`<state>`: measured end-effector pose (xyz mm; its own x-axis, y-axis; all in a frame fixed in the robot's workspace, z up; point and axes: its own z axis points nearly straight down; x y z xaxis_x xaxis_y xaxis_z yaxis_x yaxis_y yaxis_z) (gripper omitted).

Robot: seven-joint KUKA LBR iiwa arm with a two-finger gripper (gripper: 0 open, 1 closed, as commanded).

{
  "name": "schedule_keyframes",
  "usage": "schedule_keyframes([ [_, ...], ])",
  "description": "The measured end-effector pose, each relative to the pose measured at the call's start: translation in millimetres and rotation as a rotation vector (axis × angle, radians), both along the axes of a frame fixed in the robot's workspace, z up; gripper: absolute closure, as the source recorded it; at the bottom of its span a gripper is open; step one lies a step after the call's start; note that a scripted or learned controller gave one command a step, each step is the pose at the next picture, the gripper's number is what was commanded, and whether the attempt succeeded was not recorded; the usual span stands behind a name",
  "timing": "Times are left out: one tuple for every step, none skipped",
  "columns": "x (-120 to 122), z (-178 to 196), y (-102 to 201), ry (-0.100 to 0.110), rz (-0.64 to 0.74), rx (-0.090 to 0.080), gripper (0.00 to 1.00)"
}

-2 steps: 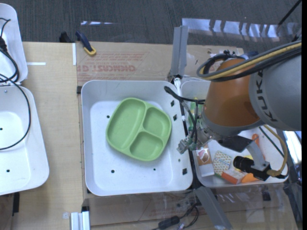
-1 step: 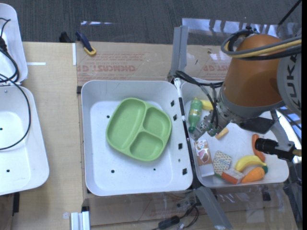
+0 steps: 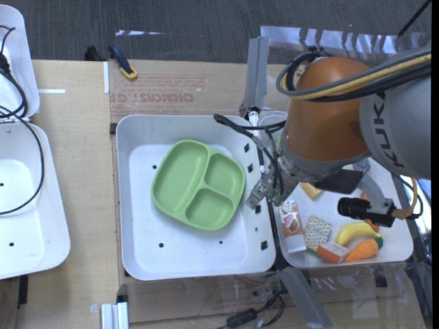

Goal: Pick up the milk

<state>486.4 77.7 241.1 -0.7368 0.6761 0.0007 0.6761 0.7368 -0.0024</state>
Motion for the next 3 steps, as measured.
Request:
schedule_keyframes([
  [-8.3, -9.4, 20.9, 0.0, -0.033, 0.0, 1.0],
  [-7.0, -0.7, 19.6, -0.001, -0.036, -0.001, 1.0],
  [-9.0, -25.0, 43.5, 0.001, -0.091, 0.0, 1.0],
])
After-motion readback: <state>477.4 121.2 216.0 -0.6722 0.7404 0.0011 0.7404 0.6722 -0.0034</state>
